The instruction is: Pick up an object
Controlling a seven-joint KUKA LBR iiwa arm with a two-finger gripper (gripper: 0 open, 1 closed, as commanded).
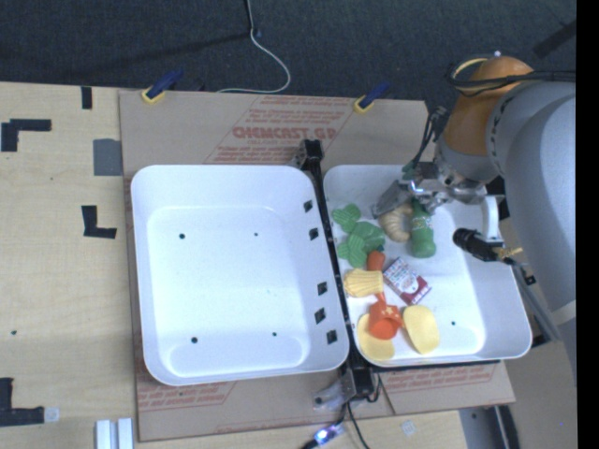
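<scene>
Two shallow white bins sit side by side on the bench, and all the pickable clutter lies in the right bin (pixel 468 344): green toy pieces (pixel 356 237), a tan lump (pixel 398 224) beside a darker green piece (pixel 423 241), a red-and-white packet (pixel 406 281), a corn-coloured piece (pixel 361 283), an orange-red item (pixel 383 320) and two yellow ones (pixel 421 329) near the front wall. The grey arm with its orange band (pixel 473 110) reaches in from the right, its gripper (pixel 412 199) low over the bin's far end, just above the tan lump and the green piece; how the gripper is set cannot be made out, and nothing is visibly held. The risk from here looks plain: with objects touching each other, a descent could land between two of them, nudging both aside and coming up bare, or pinch a rounded piece off-centre so it squirts free. The left bin (pixel 225 279) waits alongside.
</scene>
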